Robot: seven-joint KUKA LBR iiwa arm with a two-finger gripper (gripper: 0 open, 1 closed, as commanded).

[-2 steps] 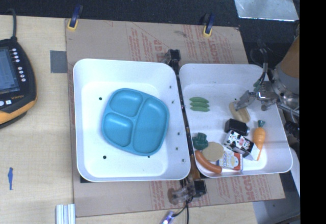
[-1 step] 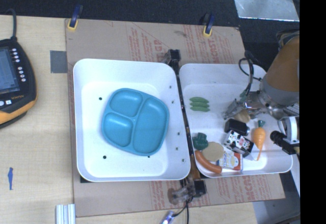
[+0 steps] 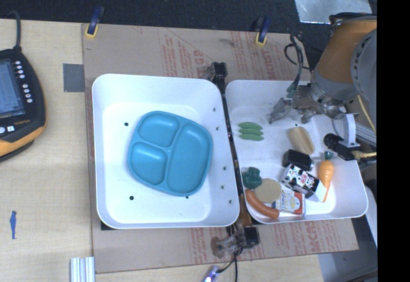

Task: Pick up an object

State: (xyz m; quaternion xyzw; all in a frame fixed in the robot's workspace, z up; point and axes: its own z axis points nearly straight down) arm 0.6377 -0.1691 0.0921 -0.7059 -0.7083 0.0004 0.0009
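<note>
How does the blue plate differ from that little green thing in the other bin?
The blue divided plate is much larger and takes up most of the left bin; the green pea pod toy is small and lies in the right bin near its left wall. The plate is light blue with three compartments; the pod is green, thin and elongated. The plate lies alone, the pod shares its bin with other toys. Both lie flat, apart from the end effector.

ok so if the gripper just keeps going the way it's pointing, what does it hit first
Probably bare floor of the right bin. The gripper points toward the view's left and downward, and nothing lies right ahead. The green pea pods sit lower in the view, likely off its line, though depth is unclear.
</note>
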